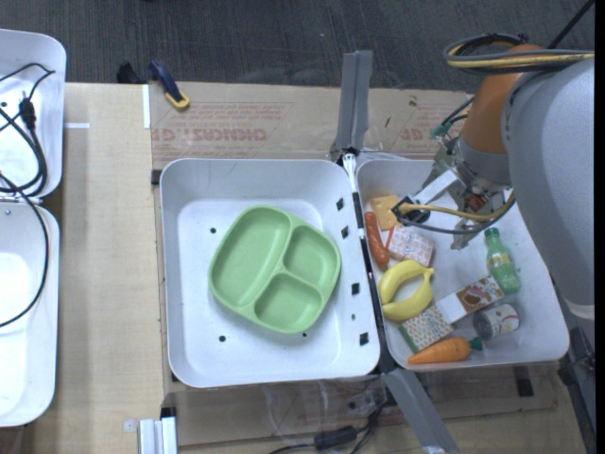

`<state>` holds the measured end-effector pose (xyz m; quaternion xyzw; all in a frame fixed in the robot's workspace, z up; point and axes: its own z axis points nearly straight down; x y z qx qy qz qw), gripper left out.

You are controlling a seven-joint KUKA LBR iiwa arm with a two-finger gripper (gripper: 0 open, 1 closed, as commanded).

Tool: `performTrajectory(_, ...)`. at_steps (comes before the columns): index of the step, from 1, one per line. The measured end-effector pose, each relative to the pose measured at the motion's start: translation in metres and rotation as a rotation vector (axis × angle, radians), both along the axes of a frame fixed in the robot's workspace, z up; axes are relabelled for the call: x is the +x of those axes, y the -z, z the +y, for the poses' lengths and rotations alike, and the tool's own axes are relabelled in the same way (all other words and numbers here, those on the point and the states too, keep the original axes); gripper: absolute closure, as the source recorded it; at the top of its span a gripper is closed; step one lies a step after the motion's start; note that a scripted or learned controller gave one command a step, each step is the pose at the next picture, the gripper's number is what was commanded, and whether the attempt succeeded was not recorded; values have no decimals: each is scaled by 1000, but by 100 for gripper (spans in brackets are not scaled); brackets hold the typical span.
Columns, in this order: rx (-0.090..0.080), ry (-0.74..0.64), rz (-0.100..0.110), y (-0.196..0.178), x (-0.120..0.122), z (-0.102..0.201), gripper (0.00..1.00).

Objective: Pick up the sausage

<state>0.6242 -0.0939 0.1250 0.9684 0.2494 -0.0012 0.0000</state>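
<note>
Sausage (pixel 376 240) against right bin's (pixel 534 296) left wall

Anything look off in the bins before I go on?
Nothing looks spilled or damaged. One oddity: the sausage lies tight against the left wall of the right bin, hemmed in by a packet and the banana.

Even, diffuse light is falling from above, making the middle of the frame bright. The shallow white plastic left bin (pixel 189 334) is glaring almost to washed-out across its floor. The pale green three-compartment plastic plate (pixel 274 268) is casting only a thin, soft shadow at its lower edge. The dark grey carpet (pixel 284 17) along the top is reading dim and grainy. The bulky grey robot arm (pixel 567 159) at the right is looking soft and out of focus. The slim reddish sausage (pixel 376 237) is rendering with fuzzy edges.
</note>
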Motion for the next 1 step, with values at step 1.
performTrajectory(1, 0, 0, 0, 0, 0, 0, 0)
